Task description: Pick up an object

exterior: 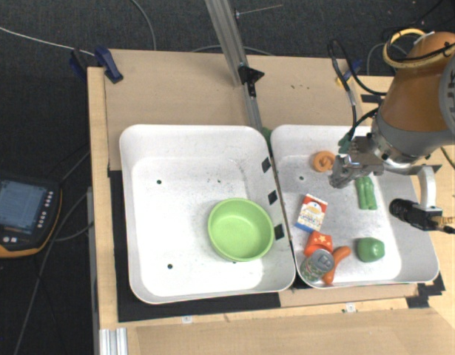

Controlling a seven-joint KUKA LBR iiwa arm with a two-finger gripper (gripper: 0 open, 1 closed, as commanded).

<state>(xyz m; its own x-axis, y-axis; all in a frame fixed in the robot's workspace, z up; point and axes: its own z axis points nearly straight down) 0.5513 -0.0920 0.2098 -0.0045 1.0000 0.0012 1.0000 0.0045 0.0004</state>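
No writing can be read on anything here; the small carton [311, 214] near the middle of the right bin [412, 272] carries a printed blue, white and red face, but its lettering is too small to make out. The gripper [340, 173] hangs over the right bin's far left part, just beside an orange ring-shaped piece [322, 160], and whether it is released or clenched I cannot tell; nothing is seen in its grasp. A ribbed green stick-like piece [366, 193] lies near the bin's centre, toward its far edge. A rounded green lump [370, 249] sits toward the near right corner. By the near left corner lies a cluster: an orange-red block [319, 241], a round tin-like disc [316, 264] with a printed top, and an orange carrot-shaped piece [335, 260] touching it. The left bin [175, 154], smooth speckled white plastic, holds a glossy light green bowl [240, 230] near its near right corner.
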